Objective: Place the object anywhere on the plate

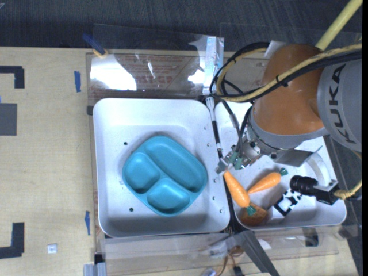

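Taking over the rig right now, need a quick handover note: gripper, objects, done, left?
The gripper hangs at the left edge of the right white bin, just above the upper end of an orange toy carrot; no grasp visible.
The blue three-compartment plastic plate sits in the left white bin, nothing on it.
A second orange carrot lies beside the first.
Done: nothing placed.
Left: grasp, carry left, set on plate.

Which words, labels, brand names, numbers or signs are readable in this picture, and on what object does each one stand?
"KUKA": dark letters along the grey arm, not whole in the frame.
Too small to read: the small white square on the bench.
No text visible on the blue plate.
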Robot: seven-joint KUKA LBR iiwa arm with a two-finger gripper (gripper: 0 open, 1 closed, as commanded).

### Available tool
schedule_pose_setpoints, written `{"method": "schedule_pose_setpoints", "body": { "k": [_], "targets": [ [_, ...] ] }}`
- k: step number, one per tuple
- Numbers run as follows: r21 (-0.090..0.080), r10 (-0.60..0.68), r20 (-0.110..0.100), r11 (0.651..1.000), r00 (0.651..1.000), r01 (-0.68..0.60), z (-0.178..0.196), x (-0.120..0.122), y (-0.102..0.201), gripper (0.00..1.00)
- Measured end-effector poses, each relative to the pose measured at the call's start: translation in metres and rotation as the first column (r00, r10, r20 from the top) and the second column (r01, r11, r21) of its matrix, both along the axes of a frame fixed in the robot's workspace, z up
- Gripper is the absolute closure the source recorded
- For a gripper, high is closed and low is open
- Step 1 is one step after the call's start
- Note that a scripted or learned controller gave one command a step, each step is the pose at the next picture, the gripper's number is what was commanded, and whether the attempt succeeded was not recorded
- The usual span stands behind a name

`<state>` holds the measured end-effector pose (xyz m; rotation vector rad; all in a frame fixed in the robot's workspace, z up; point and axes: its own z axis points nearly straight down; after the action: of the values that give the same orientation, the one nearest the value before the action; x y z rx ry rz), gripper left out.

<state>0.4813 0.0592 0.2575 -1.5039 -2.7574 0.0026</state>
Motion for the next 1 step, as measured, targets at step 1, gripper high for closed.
{"method": "schedule_pose_setpoints", "body": {
  "k": [1],
  "targets": [
    [-0.001, -0.047, -0.004, 0.999, 0.999, 0.047, -0.0592, 0.0481, 0.0896, 1.00]
  ]
}}
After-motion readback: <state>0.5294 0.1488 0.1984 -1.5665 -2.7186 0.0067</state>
